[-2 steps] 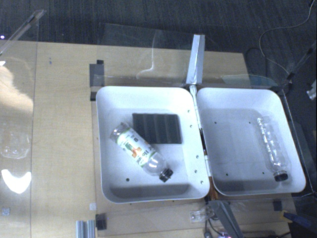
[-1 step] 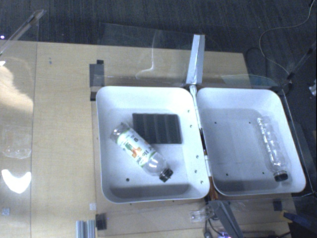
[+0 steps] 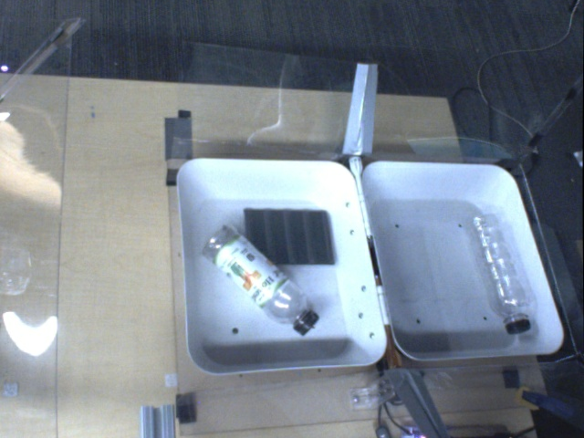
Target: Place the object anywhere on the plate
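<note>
labelled bottle (image 3: 258, 281) and dark plate (image 3: 288, 236) in left bin (image 3: 196, 336), clear bottle (image 3: 500, 272) in right bin (image 3: 429, 176)

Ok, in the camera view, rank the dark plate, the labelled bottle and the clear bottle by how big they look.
1. Dark plate, widest footprint, in the left bin.
2-3. Labelled bottle and clear bottle: similar length; the labelled one looks slightly fatter, but the clear one's outline is faint, so I won't rank them.

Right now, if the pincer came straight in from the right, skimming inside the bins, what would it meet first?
Likely the clear bottle lying near the right bin's right wall; depth is hard to judge.
</note>
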You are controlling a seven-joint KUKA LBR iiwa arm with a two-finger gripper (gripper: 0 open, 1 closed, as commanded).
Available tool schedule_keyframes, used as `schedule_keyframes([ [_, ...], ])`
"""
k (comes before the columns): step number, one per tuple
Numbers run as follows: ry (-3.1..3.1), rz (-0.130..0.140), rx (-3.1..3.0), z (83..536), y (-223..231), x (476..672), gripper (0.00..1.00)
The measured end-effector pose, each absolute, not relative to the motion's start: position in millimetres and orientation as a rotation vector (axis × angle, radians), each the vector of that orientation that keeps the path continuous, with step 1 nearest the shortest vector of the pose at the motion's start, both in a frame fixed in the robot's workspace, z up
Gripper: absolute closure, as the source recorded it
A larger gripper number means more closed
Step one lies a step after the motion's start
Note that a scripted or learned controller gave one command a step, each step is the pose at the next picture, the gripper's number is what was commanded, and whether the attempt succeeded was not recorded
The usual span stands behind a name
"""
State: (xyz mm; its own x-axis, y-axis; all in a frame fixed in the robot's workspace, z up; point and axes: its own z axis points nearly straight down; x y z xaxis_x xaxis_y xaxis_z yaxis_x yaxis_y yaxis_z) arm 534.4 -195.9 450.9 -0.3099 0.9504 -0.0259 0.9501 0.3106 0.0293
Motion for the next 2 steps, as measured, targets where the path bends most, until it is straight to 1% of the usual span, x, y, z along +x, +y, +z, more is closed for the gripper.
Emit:
schedule_keyframes([
  [1, 2.755, 0.002, 1.489, 429, -186, 488.4, 1.00],
  [2, 3.122, -0.005, 0.185, 438, -194, 520.8, 1.00],
])
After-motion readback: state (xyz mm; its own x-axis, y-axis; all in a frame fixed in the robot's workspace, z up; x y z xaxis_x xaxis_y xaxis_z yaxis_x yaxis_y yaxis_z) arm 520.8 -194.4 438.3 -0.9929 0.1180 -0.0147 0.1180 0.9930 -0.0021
